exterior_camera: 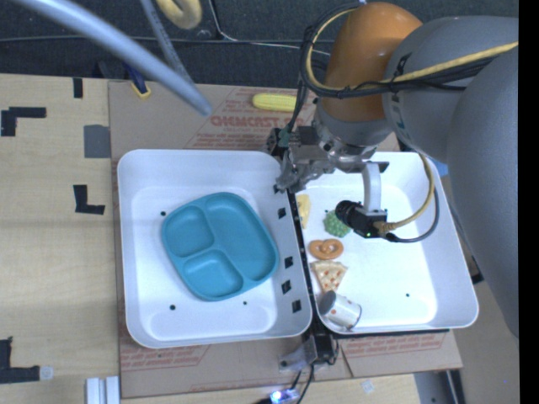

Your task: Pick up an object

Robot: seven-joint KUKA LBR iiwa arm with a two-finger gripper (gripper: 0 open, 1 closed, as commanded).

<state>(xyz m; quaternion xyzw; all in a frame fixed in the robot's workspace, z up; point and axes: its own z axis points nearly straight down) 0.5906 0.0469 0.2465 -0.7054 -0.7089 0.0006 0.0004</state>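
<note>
Although the arm has its gripper (288, 173) low over the far end of the wall between the two bins, you should count the pick as not yet made: nothing can be seen held in it. From this slant the wrist hides the tool's working end, so you cannot tell whether it is spread or pressed together.

Every candidate lies where you could reach it. In the right bin (421, 310), along its left wall, you have a yellow piece (302, 207) just beside the gripper, then a green piece (334, 224), a pretzel (326, 248), a waffle-patterned wedge (328, 273) and, at the near corner, a small metal cup (342, 311) lying on its side. The left bin (135, 225) holds a blue divided plate (221, 244), flat on the floor.

As a judgement, you are at the approach or descent stage, with the yellow piece the likeliest target. Closing on it, lifting it clear and showing it held are all left. Its place tight against the wall may make the grasp awkward.
</note>
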